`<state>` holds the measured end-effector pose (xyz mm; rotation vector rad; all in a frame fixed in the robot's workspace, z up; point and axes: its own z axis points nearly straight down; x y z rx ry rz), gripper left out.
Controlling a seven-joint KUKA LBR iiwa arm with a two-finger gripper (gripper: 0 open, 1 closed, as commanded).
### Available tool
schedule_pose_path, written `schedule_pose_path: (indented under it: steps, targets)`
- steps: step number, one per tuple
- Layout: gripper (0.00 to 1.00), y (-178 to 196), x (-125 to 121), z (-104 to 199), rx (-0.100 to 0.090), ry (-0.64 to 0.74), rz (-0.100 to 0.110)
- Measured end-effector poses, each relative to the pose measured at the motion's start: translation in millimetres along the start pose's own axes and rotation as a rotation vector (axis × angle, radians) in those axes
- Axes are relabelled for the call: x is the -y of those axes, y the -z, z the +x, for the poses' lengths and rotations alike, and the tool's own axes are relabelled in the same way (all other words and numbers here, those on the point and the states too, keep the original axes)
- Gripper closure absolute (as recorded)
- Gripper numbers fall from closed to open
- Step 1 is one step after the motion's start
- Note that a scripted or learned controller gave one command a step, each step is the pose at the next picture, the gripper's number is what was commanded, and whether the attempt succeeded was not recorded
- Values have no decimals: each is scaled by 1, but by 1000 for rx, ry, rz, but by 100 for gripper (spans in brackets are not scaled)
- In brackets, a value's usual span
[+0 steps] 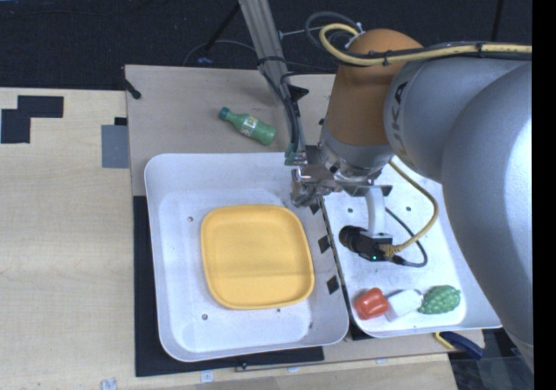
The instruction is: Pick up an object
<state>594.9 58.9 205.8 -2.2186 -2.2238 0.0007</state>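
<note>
A yellow square plate [256, 255] lies flat in the left bin [169, 206]. At the front of the right bin [434, 206] sit a red toy pepper [371, 301], a small white piece [402, 301] and a green knobbly toy [440, 299], side by side. My gripper [306, 187] hangs over the back of the wall between the two bins, just past the plate's far right corner. The wrist and arm hide what is under it, and I see nothing held.
A small green bottle [248, 125] lies on its side on the bench behind the left bin. A slanted aluminium rail [265, 28] rises behind the gripper. The large grey arm covers the right bin's far right side.
</note>
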Motion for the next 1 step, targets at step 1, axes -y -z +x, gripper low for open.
schedule_pose_path:
  steps: [1]
  targets:
    - [0,0,0,-1,0,0,1]
